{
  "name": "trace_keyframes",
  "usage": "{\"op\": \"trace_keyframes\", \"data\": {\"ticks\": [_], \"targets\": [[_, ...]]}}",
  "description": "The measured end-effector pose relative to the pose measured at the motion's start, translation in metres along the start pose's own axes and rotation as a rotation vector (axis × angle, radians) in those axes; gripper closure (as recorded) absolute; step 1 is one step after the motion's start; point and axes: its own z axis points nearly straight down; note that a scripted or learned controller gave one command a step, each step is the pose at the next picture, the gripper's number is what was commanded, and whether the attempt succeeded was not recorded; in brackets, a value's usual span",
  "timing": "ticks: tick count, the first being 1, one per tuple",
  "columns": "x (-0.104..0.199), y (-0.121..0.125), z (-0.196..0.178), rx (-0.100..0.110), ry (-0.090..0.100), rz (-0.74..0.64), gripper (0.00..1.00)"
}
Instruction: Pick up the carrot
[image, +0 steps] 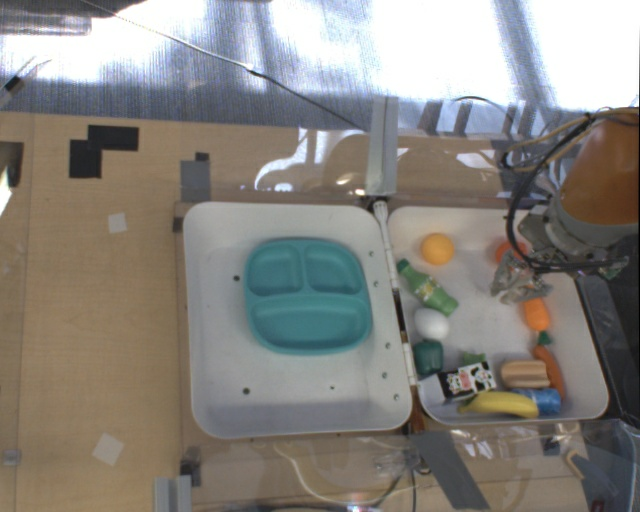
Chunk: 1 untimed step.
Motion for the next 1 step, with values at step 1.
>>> {"op": "trace_keyframes", "data": {"ticks": [1], "targets": [[0.0005,-0.0003,-0.0001,0.000,0.000,0.002,0.00]]}}
